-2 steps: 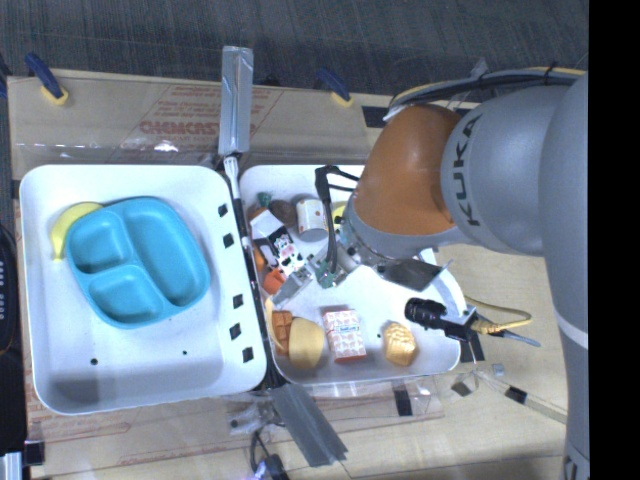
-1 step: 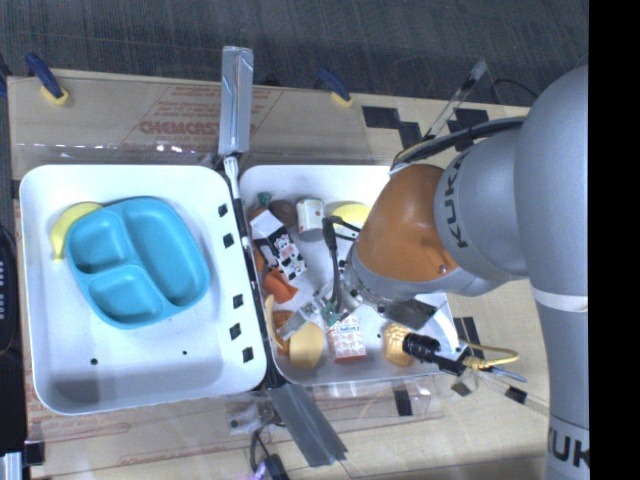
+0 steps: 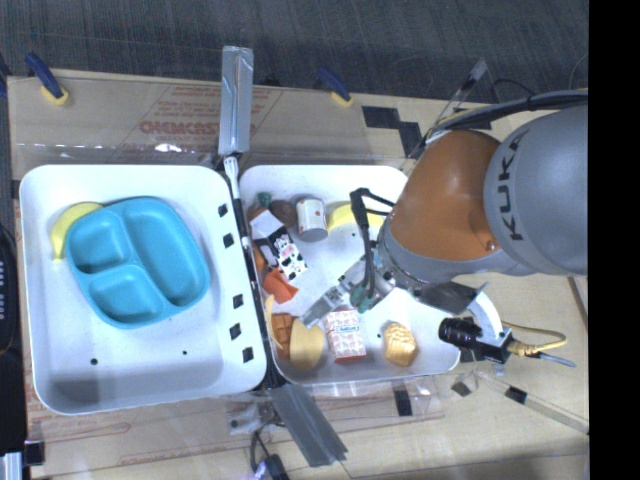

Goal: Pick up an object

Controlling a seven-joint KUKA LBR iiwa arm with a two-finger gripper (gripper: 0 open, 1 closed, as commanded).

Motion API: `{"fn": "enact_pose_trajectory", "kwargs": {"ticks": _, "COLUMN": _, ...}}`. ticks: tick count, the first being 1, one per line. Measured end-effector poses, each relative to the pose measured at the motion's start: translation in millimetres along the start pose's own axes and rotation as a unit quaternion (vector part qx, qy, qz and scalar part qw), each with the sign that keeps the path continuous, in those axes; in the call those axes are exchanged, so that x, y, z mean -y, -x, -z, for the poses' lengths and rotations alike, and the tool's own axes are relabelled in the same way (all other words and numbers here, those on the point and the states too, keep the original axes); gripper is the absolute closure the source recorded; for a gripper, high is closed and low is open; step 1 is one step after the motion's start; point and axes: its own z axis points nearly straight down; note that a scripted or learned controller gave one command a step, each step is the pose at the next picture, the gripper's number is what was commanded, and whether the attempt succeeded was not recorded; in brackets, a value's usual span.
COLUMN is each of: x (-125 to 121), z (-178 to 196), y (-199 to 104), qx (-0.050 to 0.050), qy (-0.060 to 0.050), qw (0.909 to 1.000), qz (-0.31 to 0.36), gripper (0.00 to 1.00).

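Bench with two white bins; the right bin (image 3: 262, 268) is crowded. Gripper (image 3: 352, 298) is low among the clutter, just above a small red-patterned carton (image 3: 344, 335); whether it is parted or closed, cannot tell. Reach stage, nothing visibly held. Next move: settle over the carton, clamp, lift straight.

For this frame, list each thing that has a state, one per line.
blue divided tray: lying flat, right way up, in the left bin
yellow item: partly tucked under the blue divided tray
small can: on its side in the right bin
gripper: low in the right bin, finger state unclear
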Motion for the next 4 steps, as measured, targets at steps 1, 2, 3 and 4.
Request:
{"fn": "enact_pose_trajectory", "kwargs": {"ticks": 1, "x": 14.6, "z": -72.6, "y": 15.3, "qx": -0.004, "qy": -0.004, "qw": 0.9965, "qz": -0.084, "gripper": 0.0}}
{"fn": "enact_pose_trajectory", "kwargs": {"ticks": 2, "x": -63.0, "z": -103.6, "y": 112.4, "qx": -0.001, "qy": -0.003, "qw": 0.9453, "qz": -0.326, "gripper": 0.0}}
{"fn": "enact_pose_trajectory", "kwargs": {"ticks": 3, "x": -102.6, "z": -105.3, "y": 159.4, "qx": -0.003, "qy": -0.008, "qw": 0.9582, "qz": -0.286, "gripper": 0.0}}
{"fn": "enact_pose_trajectory", "kwargs": {"ticks": 4, "x": -91.4, "z": -103.3, "y": 179.4, "qx": -0.004, "qy": -0.005, "qw": 0.9285, "qz": -0.371, "gripper": 0.0}}
